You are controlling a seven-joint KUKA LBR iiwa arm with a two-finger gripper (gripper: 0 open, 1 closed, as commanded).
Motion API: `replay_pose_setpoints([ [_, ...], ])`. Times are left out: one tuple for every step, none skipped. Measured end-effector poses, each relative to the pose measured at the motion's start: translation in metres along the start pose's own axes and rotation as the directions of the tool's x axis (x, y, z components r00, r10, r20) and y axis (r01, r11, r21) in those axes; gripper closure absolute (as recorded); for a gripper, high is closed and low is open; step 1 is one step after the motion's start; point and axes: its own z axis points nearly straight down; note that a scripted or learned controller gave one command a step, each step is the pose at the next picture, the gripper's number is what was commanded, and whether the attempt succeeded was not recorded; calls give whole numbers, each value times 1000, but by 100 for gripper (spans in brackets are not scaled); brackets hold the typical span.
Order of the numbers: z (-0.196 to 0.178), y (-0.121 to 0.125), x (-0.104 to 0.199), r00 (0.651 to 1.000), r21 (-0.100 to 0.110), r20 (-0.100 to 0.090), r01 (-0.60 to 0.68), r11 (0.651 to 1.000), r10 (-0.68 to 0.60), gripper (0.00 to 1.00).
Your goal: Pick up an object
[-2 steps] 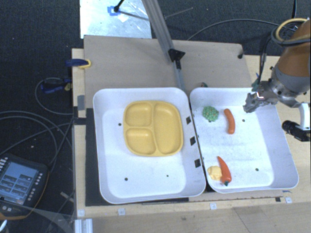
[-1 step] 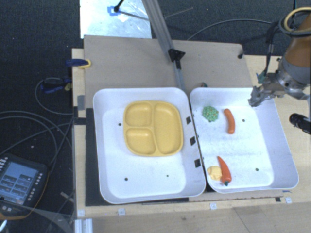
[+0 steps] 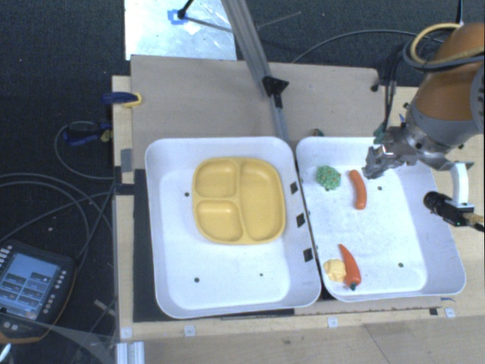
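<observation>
Nearby: sausage [image 3: 358,189], broccoli [image 3: 328,177] just beside gripper [image 3: 373,167].

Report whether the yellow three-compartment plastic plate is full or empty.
Empty. The yellow three-compartment plastic plate in the left white bin shows bare yellow in all three compartments; nothing lies in them.

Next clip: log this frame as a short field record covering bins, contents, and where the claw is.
left bin: holds a yellow divided plate
right bin: holds broccoli, a sausage, a chili pepper and a small yellow piece
chili pepper and yellow piece: touching, near the front edge
claw: over the right bin's far side, just right of the sausage
held: nothing seen in the claw
</observation>
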Motion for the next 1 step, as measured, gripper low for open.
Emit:
replay_pose_setpoints([
  [4, -9, 46, 1000, 0, -1, 0, 1000, 0, 100],
])
